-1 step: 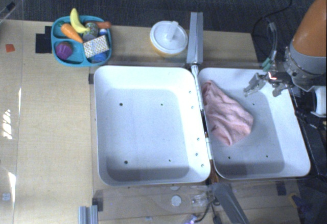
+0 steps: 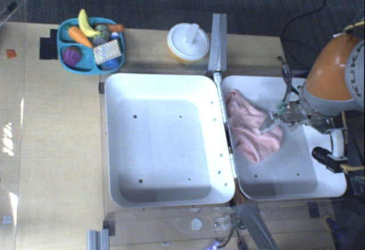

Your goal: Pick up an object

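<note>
Where pink cloth (image 2: 251, 127) fills the right bin (image 2: 296, 177), claw (image 2: 272, 122) touching its edge, grip state unclear.

a crumpled pink cloth (image 2: 250, 126) lies in the right bin (image 2: 296, 183), the gripper (image 2: 272, 121) at its right edge.

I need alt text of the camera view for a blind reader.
The arm's hand sits at the right edge of a crumpled pink cloth in the right bin. The left bin lies beside it, and a blue toy tray sits beyond.
</note>
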You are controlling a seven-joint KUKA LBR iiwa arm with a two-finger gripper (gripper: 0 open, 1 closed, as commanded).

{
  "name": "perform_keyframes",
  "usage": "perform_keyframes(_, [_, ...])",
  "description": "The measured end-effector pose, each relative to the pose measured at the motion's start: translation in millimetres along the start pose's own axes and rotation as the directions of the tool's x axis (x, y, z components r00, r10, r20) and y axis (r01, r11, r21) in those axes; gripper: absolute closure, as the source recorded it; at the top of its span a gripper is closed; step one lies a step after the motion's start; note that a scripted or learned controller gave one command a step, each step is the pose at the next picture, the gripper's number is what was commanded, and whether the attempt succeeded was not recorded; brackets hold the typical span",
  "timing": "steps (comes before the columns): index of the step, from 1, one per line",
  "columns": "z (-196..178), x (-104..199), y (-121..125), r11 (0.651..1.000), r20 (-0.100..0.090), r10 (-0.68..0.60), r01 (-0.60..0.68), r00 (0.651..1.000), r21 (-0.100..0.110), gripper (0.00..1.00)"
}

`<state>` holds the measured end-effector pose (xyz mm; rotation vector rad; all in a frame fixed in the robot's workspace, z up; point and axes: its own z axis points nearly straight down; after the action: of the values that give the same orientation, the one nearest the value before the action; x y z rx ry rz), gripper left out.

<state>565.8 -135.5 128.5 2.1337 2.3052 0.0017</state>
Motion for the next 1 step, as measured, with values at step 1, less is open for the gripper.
perform_keyframes(1, [35.0, -7.2, 13.2, 0.991, 0.005, -0.133, 0.133, 0.991, -0.015, 0.0])
